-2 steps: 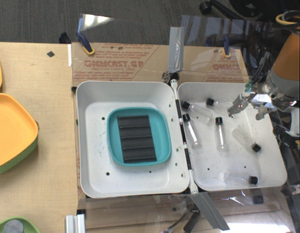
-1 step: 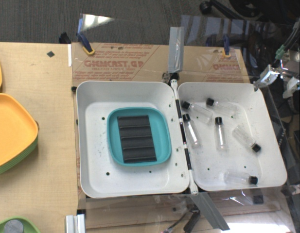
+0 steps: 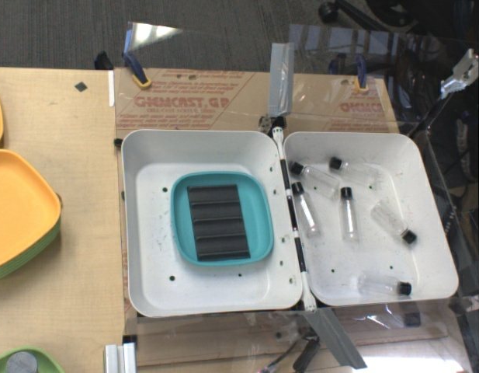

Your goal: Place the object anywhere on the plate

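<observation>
**Vials lying in the right bin, plate waiting in the left**

Six clear vials with black caps are lying scattered on the floor of the right bin (image 3: 425, 177), all on their sides. Two of them are sitting close to the wall shared with the other bin: the upper-left vial (image 3: 310, 175) is lying at a slant with its cap toward that wall, and the long vial (image 3: 304, 208) just below it is pointing down the bin with its cap at the top. The middle vial (image 3: 348, 214) is lying near the long one, also cap-up. A short vial (image 3: 334, 162) is resting near the bin's far wall. The right-hand vial (image 3: 396, 225) is lying slanted with its cap toward the near right, and the near vial (image 3: 385, 287) is resting close to the front wall, its cap pointing right. None of them is touching the plate.

The teal plate (image 3: 182, 208) is sitting in the middle of the left bin (image 3: 146, 286), carrying a dark ridged insert (image 3: 218, 222) that is covering most of its floor.

Both bins are standing side by side, touching, on the wooden surface (image 3: 60, 130). A printed cardboard sheet (image 3: 185, 99) is lying behind them. Well apart, at the left edge, yellow dishes (image 3: 22, 208) are stacked, and a green-rimmed container (image 3: 22, 361) is peeking in at the bottom left corner.
</observation>
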Controlling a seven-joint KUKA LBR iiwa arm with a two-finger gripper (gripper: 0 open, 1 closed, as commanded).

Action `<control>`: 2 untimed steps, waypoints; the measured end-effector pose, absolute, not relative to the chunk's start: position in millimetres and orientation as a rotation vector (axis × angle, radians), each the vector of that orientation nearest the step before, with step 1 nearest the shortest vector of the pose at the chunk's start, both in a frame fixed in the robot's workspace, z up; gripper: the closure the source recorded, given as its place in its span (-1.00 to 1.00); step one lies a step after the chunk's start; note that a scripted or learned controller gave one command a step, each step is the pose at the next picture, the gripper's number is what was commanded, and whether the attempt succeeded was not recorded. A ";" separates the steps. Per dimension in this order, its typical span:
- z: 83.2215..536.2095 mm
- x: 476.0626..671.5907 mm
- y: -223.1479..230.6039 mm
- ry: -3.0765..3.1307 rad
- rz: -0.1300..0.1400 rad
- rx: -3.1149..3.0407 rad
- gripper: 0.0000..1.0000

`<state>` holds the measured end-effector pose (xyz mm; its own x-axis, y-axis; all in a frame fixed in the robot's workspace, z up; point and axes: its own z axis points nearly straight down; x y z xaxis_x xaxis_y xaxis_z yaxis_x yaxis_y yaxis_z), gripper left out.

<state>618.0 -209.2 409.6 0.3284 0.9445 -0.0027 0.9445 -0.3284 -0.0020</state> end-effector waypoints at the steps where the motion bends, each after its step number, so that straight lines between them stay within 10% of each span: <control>1: 439.9 659.7 -210.2 -1.692 0.006 -2.647 -1.00; 2: 439.2 659.7 -211.0 -1.515 0.008 -2.750 -1.00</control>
